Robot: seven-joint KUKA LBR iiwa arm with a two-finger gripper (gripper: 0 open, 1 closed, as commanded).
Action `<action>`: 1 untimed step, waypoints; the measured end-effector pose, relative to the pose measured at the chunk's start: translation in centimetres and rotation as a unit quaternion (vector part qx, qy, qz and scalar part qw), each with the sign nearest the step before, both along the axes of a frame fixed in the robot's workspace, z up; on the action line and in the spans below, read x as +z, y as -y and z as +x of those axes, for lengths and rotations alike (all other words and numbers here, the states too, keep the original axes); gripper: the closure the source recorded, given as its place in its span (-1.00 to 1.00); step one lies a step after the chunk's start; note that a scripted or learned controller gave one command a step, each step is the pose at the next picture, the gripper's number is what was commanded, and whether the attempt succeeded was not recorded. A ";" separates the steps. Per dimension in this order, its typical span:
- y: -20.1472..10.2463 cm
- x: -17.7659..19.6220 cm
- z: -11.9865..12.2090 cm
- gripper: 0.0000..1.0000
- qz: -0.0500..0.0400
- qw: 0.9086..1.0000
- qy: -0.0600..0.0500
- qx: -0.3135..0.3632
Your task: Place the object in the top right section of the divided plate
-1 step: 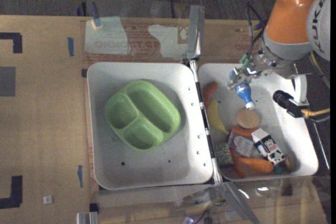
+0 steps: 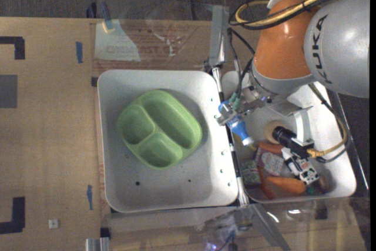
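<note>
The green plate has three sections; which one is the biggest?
On the green divided plate, the biggest is the long section along its upper-right side. The other two are smaller pockets, at the left and the bottom.

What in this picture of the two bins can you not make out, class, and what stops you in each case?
- Gripper: camera view, small and dark under the arm's wrist; whether its fingers are open or shut cannot be told.
- Right bin: its upper part is covered by the arm.
- Pile of objects in the right bin: overlapping and small; several cannot be identified.
- Green divided plate: fully visible.
</note>
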State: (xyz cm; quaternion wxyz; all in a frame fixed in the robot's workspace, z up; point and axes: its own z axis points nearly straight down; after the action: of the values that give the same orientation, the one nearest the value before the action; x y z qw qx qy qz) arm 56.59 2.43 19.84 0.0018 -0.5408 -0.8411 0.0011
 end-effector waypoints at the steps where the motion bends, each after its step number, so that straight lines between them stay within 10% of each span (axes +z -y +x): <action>1: -4.7 -1.6 1.8 1.00 -0.001 0.997 0.002 -0.080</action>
State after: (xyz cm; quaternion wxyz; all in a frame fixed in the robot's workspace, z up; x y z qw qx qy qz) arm 58.40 7.17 18.28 -0.0003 -0.6068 -0.7949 0.0002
